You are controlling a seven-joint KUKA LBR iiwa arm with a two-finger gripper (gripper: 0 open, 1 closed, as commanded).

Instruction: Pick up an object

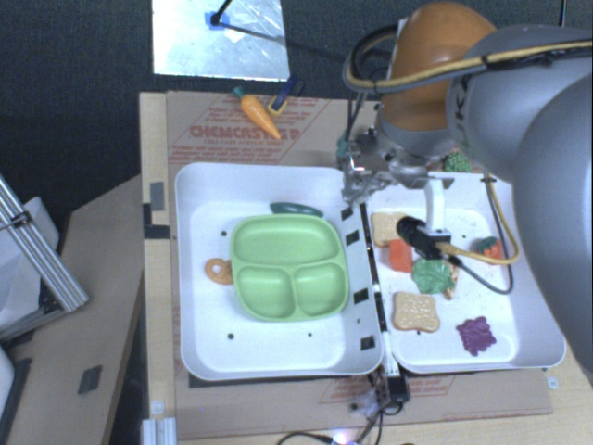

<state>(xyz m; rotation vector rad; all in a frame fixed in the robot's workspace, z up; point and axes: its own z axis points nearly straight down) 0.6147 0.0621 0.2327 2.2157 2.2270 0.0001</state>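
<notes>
My gripper (358, 184) hangs from the grey arm with the orange band (434, 58), over the back end of the divider between the two bins. In the right bin (533, 341), just right of the gripper, lie a slice of toast (384, 227), a red-orange block (400, 255), a green lettuce piece (431, 274), a second toast slice (415, 311) and purple grapes (475, 334). A broccoli piece (456, 163) sits at the back of this bin and a small orange and green item (488, 246) on its right side. The arm hides part of the right bin's back.
The left bin (199, 341) holds a green divided plate (287, 265), a small orange ring (219, 270) to its left and a dark green piece (296, 209) behind it. A toy carrot (259, 115) lies on the cardboard behind the bins. A yellow cable (482, 260) crosses the right bin.
</notes>
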